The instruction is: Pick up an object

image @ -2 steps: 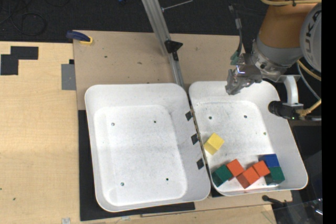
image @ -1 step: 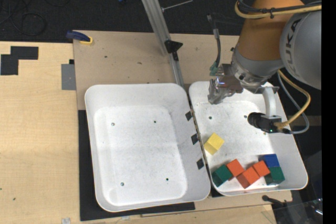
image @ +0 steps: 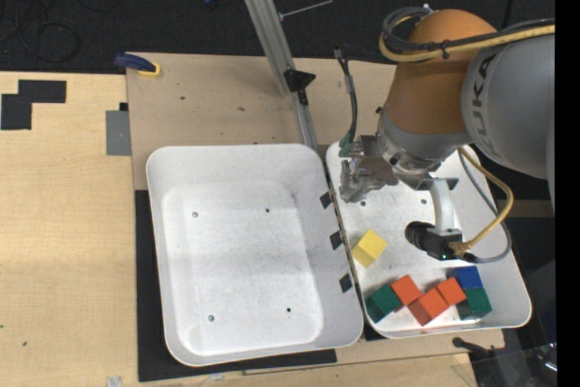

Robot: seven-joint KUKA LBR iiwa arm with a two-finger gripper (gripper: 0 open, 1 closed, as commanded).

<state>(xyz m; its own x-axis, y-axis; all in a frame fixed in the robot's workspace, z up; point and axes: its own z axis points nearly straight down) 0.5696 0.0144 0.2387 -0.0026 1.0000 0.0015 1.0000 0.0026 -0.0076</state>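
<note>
Yellow block (image: 369, 247) lies loose in right bin (image: 507, 308), close to divider wall, apart from cluster of orange, green, blue blocks (image: 433, 296) at bin's near corner. Gripper (image: 355, 183) hangs above and behind yellow block, nothing between fingers; open or closed, cannot tell. Risk: descent near wall clips bin edge, or block skids aside. Left bin (image: 181, 186) on worktop (image: 54, 222).

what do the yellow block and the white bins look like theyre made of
Yellow block: probably painted wood or hard plastic; flat matte faces, crisp edges, no glare. It is too small to settle which.
Left bin and right bin: likely thin moulded plastic; rounded corners, rolled rim, smooth white surface with a faint sheen.
</note>
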